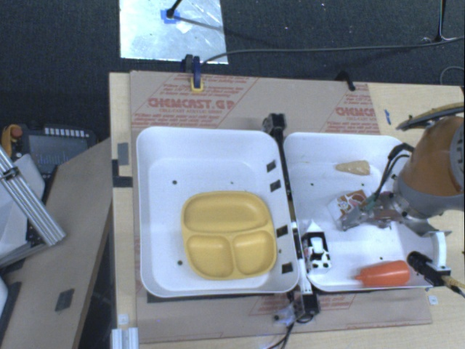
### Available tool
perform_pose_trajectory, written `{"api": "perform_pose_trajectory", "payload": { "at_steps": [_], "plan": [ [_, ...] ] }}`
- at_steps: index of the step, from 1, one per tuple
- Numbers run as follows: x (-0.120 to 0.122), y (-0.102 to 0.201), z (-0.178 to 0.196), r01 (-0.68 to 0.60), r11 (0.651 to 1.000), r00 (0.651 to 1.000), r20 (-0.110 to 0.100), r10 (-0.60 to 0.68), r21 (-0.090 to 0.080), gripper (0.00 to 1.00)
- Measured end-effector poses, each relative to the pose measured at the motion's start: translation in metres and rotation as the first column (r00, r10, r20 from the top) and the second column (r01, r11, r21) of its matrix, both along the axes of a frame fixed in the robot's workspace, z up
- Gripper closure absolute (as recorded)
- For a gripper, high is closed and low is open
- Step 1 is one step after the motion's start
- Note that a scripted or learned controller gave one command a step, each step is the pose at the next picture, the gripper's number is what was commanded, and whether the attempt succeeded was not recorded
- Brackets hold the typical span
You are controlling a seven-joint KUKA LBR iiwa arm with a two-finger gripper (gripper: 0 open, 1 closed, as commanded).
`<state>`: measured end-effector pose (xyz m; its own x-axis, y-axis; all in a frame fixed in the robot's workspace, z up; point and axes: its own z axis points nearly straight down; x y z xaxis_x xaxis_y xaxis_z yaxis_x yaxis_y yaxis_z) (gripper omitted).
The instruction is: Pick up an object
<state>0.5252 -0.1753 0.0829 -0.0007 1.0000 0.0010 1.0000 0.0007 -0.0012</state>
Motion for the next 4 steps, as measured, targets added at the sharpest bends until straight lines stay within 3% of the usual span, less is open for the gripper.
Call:
{"api": "perform_pose_trajectory", "payload": {
  "at_steps": [1,4],
  "plan": [
    [0.001,-0.001,0.012,0.001,1.000,1.000,0.004,-0.001,-0.002,1.00],
    [0.016,-0.002,0.161,-0.004,1.000,1.000,0.009,0.004,-0.003,1.00]
  ]
}}
